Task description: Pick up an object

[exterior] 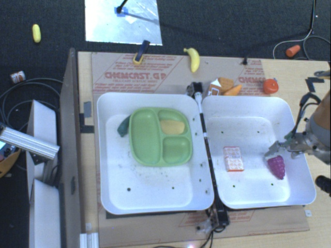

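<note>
Pincer (275,150) at the frame's right: I cannot tell its state; it touches a knobbly purple grape cluster (276,166).

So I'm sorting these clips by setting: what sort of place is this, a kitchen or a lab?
Most likely a robotics lab, not a kitchen. Two white bins sit on a bench with toy food such as purple grapes and a green divided plate, cables trail over dark carpet, and the tool reaches in.
</note>
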Motion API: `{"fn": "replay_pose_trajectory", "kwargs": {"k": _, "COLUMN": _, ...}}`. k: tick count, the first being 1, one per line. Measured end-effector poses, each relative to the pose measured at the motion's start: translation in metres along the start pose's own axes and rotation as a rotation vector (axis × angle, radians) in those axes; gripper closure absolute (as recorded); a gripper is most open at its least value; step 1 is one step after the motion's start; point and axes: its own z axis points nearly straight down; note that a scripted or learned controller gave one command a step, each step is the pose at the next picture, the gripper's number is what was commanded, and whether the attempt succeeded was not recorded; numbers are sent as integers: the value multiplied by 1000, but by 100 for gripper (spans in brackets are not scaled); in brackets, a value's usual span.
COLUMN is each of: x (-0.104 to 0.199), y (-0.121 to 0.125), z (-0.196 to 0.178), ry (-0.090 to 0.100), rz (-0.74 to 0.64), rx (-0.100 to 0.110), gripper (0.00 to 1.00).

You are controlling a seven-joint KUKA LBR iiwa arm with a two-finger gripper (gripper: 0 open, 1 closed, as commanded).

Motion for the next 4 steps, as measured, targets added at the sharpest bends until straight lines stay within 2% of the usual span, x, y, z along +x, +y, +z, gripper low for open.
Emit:
{"fn": "replay_pose_trajectory", "kwargs": {"k": 1, "x": 2, "y": 13, "z": 57, "ry": 3, "rz": -4, "rx": 7, "gripper": 0}}
{"fn": "replay_pose_trajectory", "kwargs": {"k": 2, "x": 1, "y": 15, "z": 43, "ry": 1, "rz": -4, "rx": 1, "gripper": 100}}
{"fn": "replay_pose_trajectory", "kwargs": {"k": 3, "x": 77, "y": 89, "z": 50, "ry": 5, "rz": -14, "rx": -2, "gripper": 100}}
{"fn": "replay_pose_trajectory", "kwargs": {"k": 4, "x": 145, "y": 46, "z": -40, "ry": 5, "rz": -11, "rx": -1, "gripper": 100}}
